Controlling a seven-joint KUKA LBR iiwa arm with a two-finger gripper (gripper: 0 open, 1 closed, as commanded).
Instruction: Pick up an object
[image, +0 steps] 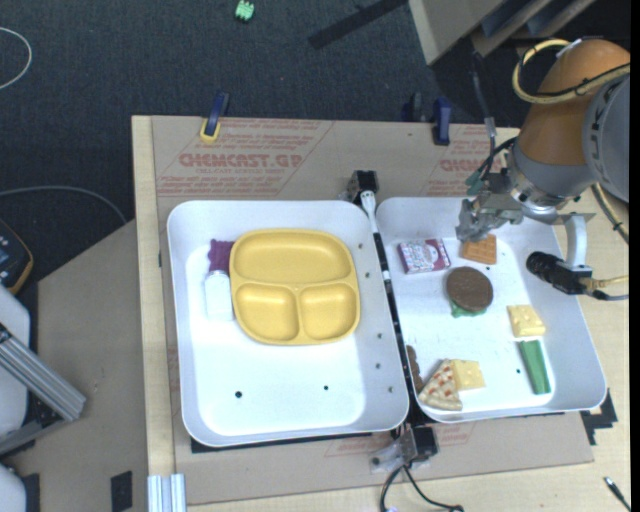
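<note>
From above, the arm (575, 110) reaches in from the right and sets its gripper (481, 226) low over the far part of the right bin (590, 345), just above and touching a small orange toast-like piece (481, 249); whether the piece is actually gripped, or how far the gripper is spread, cannot be told from this angle. Left of the orange piece lies a pink-and-white packet (424, 256), and nearer sits a brown round patty (469, 289). Toward the right wall are a yellow cheese block (525, 320) and a green stick (536, 366); near the front edge rests a pizza slice (451, 383). The left bin (200, 390) holds a yellow divided tray (295, 284), with a purple item (220, 254) and a white bottle (217, 296) at its left side.
</note>
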